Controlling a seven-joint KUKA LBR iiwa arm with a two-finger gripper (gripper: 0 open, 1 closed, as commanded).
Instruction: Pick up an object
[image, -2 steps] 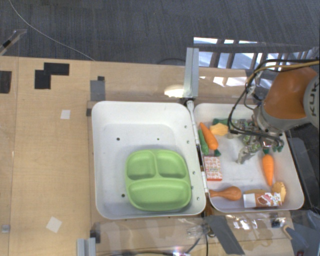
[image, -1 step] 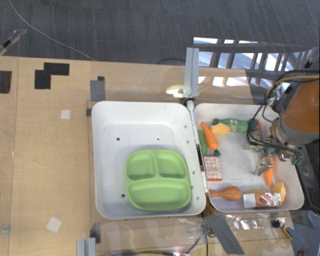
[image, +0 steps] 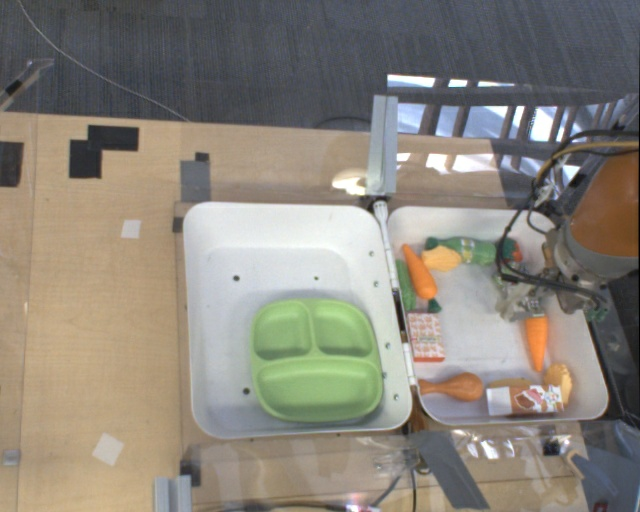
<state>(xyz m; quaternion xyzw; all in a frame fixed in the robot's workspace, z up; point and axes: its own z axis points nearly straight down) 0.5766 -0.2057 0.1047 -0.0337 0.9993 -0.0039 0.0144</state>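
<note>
Camera view: my gripper (image: 522, 298) hangs in the right bin (image: 600, 400), just above a carrot (image: 537, 343); can't tell its state.

Green divided plate (image: 316, 360) sits in left white bin (image: 215, 250), w/ wooden bench (image: 90, 330) around.

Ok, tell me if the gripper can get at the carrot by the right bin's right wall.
Probably yes. The gripper hangs just above the carrot, which lies uncovered and apart from the other toys.

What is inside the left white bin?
Inside the left white bin lies one green divided plate, with three compartments. Whatever lies beneath the plate is covered.
</note>
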